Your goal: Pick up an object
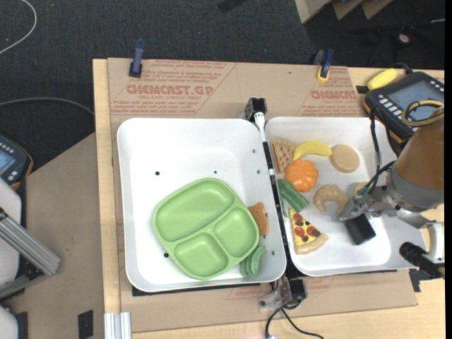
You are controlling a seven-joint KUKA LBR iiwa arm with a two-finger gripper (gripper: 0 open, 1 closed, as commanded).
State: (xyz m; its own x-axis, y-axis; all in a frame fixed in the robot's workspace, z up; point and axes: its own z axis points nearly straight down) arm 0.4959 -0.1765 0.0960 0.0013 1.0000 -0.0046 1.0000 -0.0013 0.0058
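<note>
The pincer point(357, 205) hangs low over the right bin point(339, 261), reaching in from 3 o'clock on the grey arm point(418, 189). Whether it is apart or together, I cannot tell, and nothing can be seen clamped in it.

A tan croissant point(329, 198) lies near the middle of that bin, just beside the pincer at its 9 o'clock; I cannot tell whether they touch. From the croissant, a round orange fruit point(302, 175) sits at 10 o'clock, a yellow banana point(311, 149) at 11 o'clock and a pale beige round piece point(345, 158) at 1 o'clock. A waffle wedge point(282, 152) lies in the corner at 10 o'clock, against the bin wall. A green vegetable piece point(292, 195) lies at 9 o'clock, touching the orange fruit, and a pizza slice point(306, 232) lies at 7 o'clock.

The left bin point(141, 154) holds a green divided plate point(205, 226) toward its 5 o'clock side. A small brown-orange piece point(260, 218) rests at the plate's 3 o'clock edge, and a small green piece point(253, 260) at its 5 o'clock edge. Both bins stand side by side on the surface point(176, 87).
</note>
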